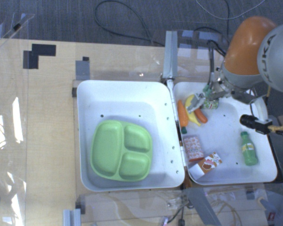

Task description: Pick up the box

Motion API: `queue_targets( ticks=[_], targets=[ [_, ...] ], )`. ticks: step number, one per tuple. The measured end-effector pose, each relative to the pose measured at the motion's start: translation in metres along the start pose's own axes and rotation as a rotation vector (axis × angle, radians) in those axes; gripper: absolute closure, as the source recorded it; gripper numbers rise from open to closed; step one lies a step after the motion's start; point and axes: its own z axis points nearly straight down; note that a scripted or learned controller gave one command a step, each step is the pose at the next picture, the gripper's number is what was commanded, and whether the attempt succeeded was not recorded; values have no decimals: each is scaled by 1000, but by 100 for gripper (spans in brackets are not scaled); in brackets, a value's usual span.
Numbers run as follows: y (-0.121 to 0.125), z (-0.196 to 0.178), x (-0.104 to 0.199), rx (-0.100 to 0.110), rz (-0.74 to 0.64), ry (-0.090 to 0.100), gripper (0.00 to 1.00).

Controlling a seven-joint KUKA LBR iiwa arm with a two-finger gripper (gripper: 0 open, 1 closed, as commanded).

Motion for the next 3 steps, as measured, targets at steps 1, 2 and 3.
queue_targets(
  ticks=[1, 2, 3],
  targets=[
    [-40, 79, -23, 3, -79, 1, 0],
    [-57, 96, -11, -10, -214, -7, 0],
    [-14, 98, -35, 10, -337, 9, 0]
  ],
)
